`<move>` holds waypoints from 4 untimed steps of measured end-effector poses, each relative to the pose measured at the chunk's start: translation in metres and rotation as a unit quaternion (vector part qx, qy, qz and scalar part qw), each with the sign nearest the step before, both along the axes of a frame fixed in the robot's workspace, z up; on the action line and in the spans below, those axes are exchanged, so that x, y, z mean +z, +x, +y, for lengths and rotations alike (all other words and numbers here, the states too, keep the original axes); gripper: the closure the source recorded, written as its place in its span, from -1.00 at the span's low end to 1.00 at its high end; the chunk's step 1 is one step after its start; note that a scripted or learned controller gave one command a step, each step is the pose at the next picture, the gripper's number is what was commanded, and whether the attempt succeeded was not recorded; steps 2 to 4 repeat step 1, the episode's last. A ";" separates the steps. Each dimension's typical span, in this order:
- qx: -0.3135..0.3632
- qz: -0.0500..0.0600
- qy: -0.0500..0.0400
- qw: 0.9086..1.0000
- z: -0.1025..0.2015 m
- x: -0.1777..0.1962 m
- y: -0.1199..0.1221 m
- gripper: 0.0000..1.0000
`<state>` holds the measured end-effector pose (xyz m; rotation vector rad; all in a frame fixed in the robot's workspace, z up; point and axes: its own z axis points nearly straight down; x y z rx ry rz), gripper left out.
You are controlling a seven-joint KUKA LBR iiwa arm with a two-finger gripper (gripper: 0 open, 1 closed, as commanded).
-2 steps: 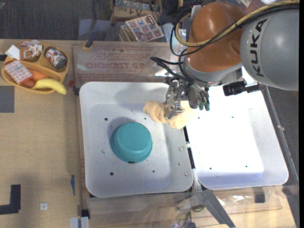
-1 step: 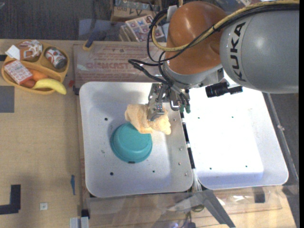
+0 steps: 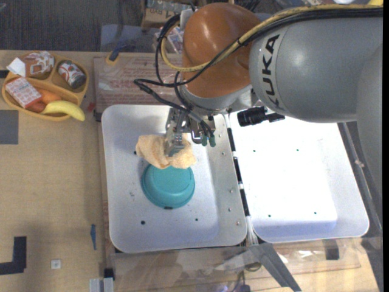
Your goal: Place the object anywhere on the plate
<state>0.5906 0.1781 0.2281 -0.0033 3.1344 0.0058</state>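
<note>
Left bin (image 3: 121,224) white, small dark dots. Right bin (image 3: 304,187) white, same dots. Plate (image 3: 170,188) plain teal. Cloth (image 3: 159,151) pale yellow-tan. Arm (image 3: 316,66) grey, orange band (image 3: 213,41), black lettering. Far-left tray (image 3: 18,102) yellow; banana (image 3: 64,108) yellow. Bench (image 3: 48,187) tan.

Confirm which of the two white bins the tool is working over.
The left bin, the one holding the teal plate and the tan cloth-like object. The tool is down at that object; the right bin lies under the arm only.
</note>
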 end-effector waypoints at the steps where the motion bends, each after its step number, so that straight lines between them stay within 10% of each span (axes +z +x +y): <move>1: 0.000 0.000 0.000 1.000 0.000 0.001 0.000 -1.00; 4: 0.000 0.000 0.000 1.000 0.000 0.001 0.000 -1.00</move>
